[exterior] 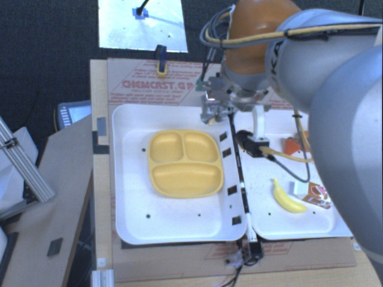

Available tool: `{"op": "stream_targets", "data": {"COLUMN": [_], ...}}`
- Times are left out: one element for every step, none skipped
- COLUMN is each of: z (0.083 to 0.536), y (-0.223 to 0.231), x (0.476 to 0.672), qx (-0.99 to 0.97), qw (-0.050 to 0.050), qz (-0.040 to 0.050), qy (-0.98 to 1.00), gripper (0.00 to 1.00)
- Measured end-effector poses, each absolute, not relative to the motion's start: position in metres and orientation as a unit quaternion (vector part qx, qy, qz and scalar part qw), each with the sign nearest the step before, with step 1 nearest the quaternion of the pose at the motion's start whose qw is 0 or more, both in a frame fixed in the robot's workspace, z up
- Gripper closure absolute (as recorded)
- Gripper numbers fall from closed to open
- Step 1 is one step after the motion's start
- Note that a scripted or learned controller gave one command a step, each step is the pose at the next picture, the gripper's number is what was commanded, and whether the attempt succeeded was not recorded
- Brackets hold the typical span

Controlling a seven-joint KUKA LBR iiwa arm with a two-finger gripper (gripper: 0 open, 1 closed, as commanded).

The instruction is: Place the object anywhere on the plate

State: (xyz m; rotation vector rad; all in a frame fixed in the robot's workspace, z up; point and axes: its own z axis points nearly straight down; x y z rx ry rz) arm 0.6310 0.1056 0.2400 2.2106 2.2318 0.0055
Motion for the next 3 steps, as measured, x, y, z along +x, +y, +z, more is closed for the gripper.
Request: {"op": "stream_targets", "data": {"z": [0.219,0.234,0.234], "y": [0.160,0.173,0.173], "x": [0.641,0.645,0.645], "qx": [0.704,0.705,0.705], "qw": [0.000,0.000,0.000], "qz": [0.0011,0.0010,0.0007], "qy": [0.710,0.709,0.709], "gripper": [1.00,1.00,0.00]}}
